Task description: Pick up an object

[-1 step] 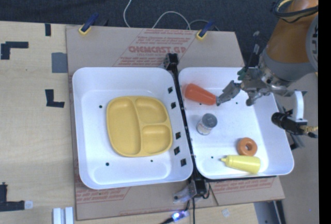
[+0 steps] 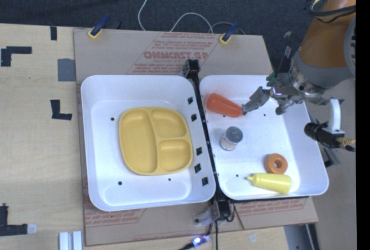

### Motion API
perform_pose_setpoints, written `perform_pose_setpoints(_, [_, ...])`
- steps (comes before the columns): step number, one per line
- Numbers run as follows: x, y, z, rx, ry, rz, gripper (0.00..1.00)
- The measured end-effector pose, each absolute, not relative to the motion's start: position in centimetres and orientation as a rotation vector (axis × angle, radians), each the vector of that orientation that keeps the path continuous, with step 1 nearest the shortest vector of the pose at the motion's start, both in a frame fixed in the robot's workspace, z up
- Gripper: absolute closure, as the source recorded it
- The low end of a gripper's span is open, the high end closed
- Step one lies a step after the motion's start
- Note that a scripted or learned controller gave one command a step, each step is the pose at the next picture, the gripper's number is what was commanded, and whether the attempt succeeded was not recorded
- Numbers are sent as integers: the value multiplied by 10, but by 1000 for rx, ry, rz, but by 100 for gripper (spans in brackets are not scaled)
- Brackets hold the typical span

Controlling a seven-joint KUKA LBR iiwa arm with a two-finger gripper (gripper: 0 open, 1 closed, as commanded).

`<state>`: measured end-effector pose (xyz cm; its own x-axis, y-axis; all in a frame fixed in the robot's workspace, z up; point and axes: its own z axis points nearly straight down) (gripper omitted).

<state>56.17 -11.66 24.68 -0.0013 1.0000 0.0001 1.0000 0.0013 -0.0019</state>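
Dark blue-grey carpet is seen at the top, w/ a pale wood bench below it and a brown cardboard sheet laid under two shallow white bins. A thin white cable is looped across carpet and cardboard, and two blue-yellow clamps are fixed at the sheet's far edge.

Left bin is occupied by a yellow compartment tray, lying flat approx. in the middle.

Right bin is occupied by four items: an orange carrot-like object near the far-left corner, just beside the black divider; a small grey-capped jar near the carrot, toward the front; an orange donut ring toward the front-right; a yellow squeeze bottle lying on its side along the front wall, close to the donut.

Arm is reached in from the right, orange band seen above the wrist. Gripper is placed over the far part of the right bin, w/ a dark finger pointed down-left toward the carrot's right end. Finger tip is seen just beside the carrot; contact can't be confirmed. Nothing is visibly held between fingers. Finger spread can't be told from this angle.
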Motion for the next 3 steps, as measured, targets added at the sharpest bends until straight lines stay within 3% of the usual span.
perform_pose_setpoints(3, [571, -118, 82, -2220, -2223, 3, 0])
